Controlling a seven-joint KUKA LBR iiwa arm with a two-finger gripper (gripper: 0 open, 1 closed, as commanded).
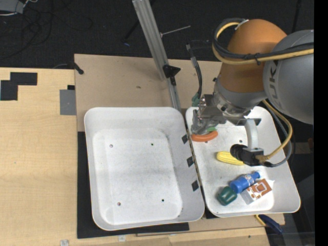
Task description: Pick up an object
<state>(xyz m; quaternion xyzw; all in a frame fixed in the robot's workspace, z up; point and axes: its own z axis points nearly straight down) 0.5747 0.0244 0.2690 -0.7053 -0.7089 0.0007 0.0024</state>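
Observation:
My gripper (201,125) reaches down into the far left corner of the right bin (287,199), close to the wall between the bins. Its tip is right over a flat orange object (205,136) with a bit of green on it, and hides part of it. Whether the tip touches the orange object is unclear. Further forward in the same bin lie a yellow banana-shaped piece (227,158), a blue bottle (244,182), a dark green object (226,195) and a small brown-and-white box (259,190).
The left bin (102,122) sits beside the right one, sharing a narrow divide with black clips. A slanted aluminium rail (154,40) rises behind the bins. The arm's bulky grey and orange body overhangs the right bin's back.

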